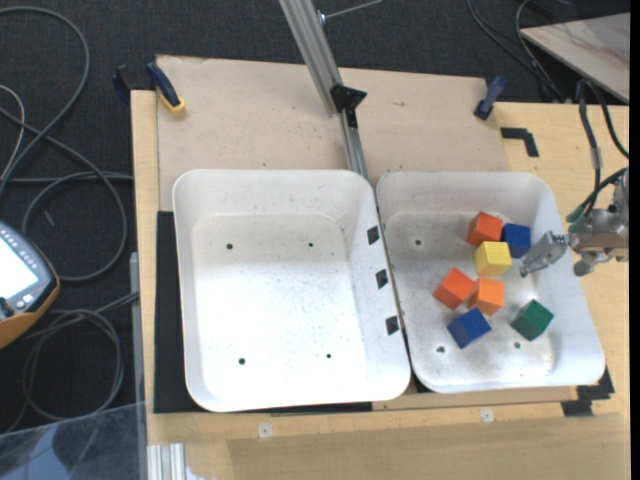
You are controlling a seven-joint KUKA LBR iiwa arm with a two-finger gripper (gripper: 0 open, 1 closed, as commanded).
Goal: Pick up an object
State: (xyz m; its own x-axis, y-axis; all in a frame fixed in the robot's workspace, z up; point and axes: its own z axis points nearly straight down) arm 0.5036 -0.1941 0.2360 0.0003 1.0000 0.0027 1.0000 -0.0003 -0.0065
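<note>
**End effector at the right bin's rim, blocks waiting just inside**

The end effector [545,253] reaches in from the right and hangs over the right edge of the right bin [420,368]. Whether it is spread or pressed together I cannot tell — it is small and seen at a slant — and nothing shows between its tips.

All the candidates lie in that right bin, clustered toward its right half. At the far end sit an orange block [486,227] and a blue block [517,238], close together; just nearer is a yellow block [493,257], the closest to the end effector. Below it two more orange blocks [456,288] [490,294] lie side by side, apparently touching. A second blue block [468,327] lies nearer still, and a green block [532,319] stands a little apart to the right. The left bin [190,268] has no blocks in it.

The step in hand looks like the approach, so the choice of target matters. The green block seems the better bet — it has free space on all sides. The yellow one is nearer but crowded, and a descent there risks nudging its neighbours. Whichever is chosen, centre above it, line up with its flat faces, and come straight down, staying off the bin wall.
</note>
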